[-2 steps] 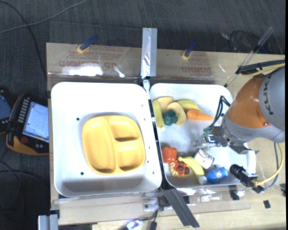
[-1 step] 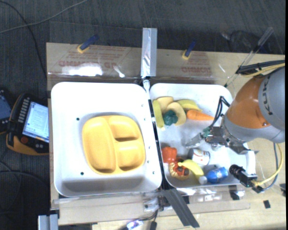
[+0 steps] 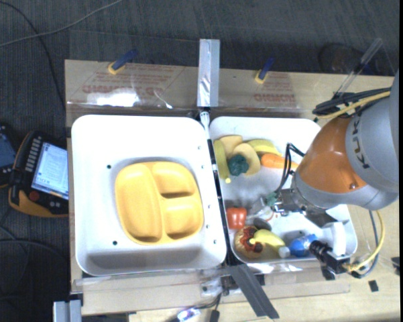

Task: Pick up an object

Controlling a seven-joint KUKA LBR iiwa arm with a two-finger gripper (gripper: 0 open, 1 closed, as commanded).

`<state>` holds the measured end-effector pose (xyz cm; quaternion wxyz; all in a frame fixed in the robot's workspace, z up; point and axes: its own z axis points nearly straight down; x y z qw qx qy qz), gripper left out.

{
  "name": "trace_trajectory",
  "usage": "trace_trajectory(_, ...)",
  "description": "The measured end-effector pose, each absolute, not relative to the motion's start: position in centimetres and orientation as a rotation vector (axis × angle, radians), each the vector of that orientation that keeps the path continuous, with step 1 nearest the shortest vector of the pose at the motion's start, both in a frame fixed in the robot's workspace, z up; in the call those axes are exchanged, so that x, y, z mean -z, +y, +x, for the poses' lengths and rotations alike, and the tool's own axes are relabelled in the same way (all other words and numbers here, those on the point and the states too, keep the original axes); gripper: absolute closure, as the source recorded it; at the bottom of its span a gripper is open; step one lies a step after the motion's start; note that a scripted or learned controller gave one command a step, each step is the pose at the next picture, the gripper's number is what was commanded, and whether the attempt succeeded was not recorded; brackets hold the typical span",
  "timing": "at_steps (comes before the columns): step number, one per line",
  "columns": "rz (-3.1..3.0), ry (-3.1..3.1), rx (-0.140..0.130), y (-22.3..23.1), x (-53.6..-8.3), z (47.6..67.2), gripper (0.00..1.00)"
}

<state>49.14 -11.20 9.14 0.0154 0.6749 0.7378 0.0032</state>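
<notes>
1. I am reaching into the right bin from the right of the frame, my tool low over the clutter at that bin's middle; whether it is clenched or released I cannot tell.
2. Candidates lie close: a red piece just left of the tool, a yellow banana-like toy and a blue item toward the lower edge.
3. The left bin holds a yellow divided tray.
4. I judge this the descent-to-grasp step; next I must settle on one object, close, and lift straight up.
</notes>
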Motion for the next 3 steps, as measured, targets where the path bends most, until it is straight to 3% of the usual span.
trace_trajectory(1, 2.096, 2.305, -0.013, -10.9, -9.9, 49.3, 1.0)
trace_trajectory(2, 1.997, 2.429, 0.007, -3.5, -18.0, 53.7, 1.0)
trace_trajectory(3, 2.116, 2.325, 0.013, 1.2, -19.6, 59.6, 1.0)
